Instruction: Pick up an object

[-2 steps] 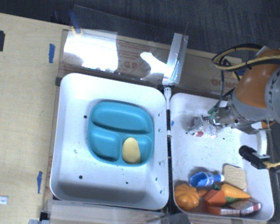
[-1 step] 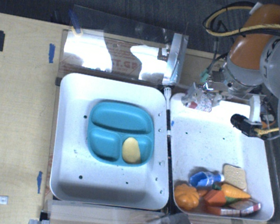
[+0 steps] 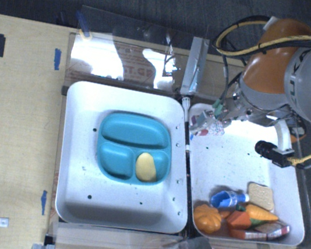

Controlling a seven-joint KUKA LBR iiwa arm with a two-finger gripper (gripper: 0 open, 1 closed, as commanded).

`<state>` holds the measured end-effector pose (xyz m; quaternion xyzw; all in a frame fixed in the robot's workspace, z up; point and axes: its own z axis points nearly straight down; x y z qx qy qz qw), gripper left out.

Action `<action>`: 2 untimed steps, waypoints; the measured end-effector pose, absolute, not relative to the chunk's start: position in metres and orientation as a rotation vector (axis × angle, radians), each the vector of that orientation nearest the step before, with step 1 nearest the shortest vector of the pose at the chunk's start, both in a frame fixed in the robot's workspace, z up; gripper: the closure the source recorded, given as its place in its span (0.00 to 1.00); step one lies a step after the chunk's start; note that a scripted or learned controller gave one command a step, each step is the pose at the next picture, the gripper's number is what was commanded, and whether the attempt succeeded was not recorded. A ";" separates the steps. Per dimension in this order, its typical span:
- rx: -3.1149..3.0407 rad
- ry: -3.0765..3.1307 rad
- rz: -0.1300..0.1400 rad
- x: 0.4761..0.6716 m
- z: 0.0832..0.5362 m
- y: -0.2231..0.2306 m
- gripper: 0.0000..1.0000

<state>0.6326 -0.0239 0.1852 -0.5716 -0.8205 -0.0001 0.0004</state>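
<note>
We look down on a pale wooden counter [image 3: 5,143] that carries two shallow white bins side by side. The left bin [image 3: 73,190] holds a blue divided tray [image 3: 122,139] near its middle, and a yellow egg-shaped object [image 3: 146,167] lies in that tray's near right compartment. The right bin [image 3: 226,162] touches the left bin along their shared edge. In the right bin's near corner, well away from the tray, we see a cluster of small things: an orange pumpkin-like piece [image 3: 208,218], a blue bottle [image 3: 227,199], a carrot [image 3: 258,214], a tan cracker-like slab [image 3: 261,195] and a dark red bar [image 3: 267,232], all lying close together or touching. The grey arm with its orange band [image 3: 272,63] hangs over the right bin's far side, and the tool [image 3: 219,115] sits just above that bin's far left corner, near the dividing edge; we cannot tell how it stands, as its tip is blurred.
</note>
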 end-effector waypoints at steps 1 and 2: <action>-1.779 -2.589 0.000 0.600 0.185 -0.027 1.00; -1.933 -2.479 -0.001 0.656 0.185 -0.013 1.00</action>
